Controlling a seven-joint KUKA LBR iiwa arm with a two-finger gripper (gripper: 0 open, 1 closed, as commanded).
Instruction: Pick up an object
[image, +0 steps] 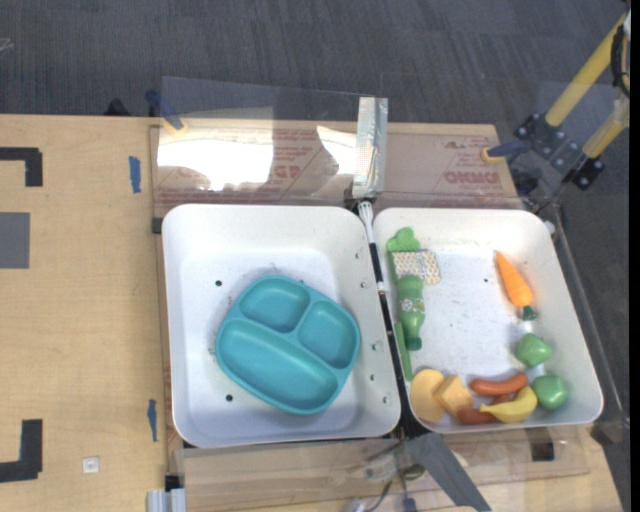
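Overhead, a teal divided plate (288, 345) is seen lying in the left bin (190, 300), while toy foods are scattered in the right bin (462, 312). A carrot (514, 280) is placed by its right wall, green pieces (406, 292) along its left wall, and a banana (512, 406) at the near edge. Whether the claw is clenched or released cannot be told.
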